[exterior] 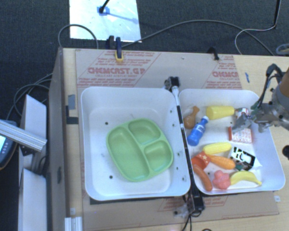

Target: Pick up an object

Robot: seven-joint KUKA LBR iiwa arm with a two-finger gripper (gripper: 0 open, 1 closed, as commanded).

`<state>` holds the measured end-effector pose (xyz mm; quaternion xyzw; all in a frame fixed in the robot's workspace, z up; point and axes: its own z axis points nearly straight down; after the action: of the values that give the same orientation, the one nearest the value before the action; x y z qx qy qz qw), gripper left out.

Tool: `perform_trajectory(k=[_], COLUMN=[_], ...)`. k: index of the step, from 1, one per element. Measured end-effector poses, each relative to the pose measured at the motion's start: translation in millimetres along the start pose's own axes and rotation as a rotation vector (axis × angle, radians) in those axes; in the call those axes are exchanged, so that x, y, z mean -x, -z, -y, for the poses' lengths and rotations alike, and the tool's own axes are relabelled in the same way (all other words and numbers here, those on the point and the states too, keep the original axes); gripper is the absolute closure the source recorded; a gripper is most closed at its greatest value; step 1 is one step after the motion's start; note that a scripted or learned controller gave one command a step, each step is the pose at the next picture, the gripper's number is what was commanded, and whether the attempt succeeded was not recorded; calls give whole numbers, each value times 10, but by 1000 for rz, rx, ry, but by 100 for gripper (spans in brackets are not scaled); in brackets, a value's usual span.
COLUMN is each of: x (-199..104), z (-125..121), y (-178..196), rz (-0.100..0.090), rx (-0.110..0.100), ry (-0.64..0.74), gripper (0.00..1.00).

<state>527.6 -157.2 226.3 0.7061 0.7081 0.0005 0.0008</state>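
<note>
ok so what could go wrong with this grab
The gripper hangs by the right bin's wall, so its fingers may hit the rim. The toys are crowded: the carrot touches the corn, so a pick there may shove neighbours. The flat card may be hard to lift.

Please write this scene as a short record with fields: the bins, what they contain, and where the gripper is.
left bin: green divided tray
right bin: blue bottle, yellow corn, carrot, banana, pink toy, other small items
gripper: over the right bin's upper right part, near a red-and-white card
held object: none seen between the fingers
</note>
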Motion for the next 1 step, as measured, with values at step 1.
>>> perform_trajectory(k=[1], x=[-668], z=[-335], y=[-1076], rz=[-2], rx=[3], ry=[1], gripper=[0])
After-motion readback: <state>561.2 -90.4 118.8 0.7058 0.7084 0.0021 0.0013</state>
